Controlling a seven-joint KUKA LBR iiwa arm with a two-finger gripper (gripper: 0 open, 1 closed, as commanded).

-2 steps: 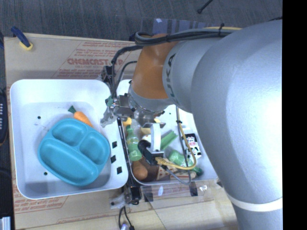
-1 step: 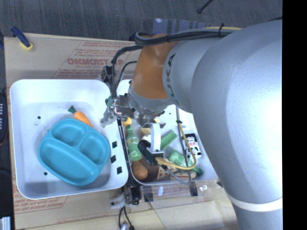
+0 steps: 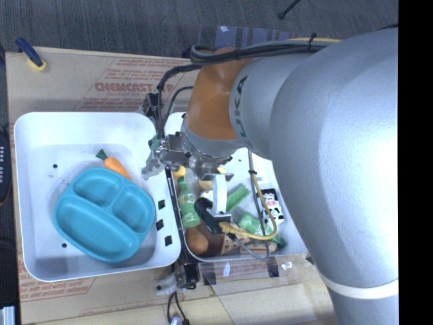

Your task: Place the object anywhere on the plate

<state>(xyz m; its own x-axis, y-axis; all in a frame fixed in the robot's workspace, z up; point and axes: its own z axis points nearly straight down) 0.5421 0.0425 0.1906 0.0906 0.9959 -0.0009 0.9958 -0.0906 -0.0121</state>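
The big grey arm [image 3: 318, 134] with its orange band reaches down into the right white bin [image 3: 270, 266], over a pile of green and brown toy food [image 3: 233, 215]; I cannot tell the gripper's [image 3: 203, 181] grip; the blue three-part plastic plate [image 3: 105, 212] lies in the left white bin [image 3: 40, 141], touching a small orange toy carrot [image 3: 115, 166].

Blue 3-compartment plate [image 3: 105, 215] lies tilted in left bin, carrot [image 3: 115, 165] touching its rim.
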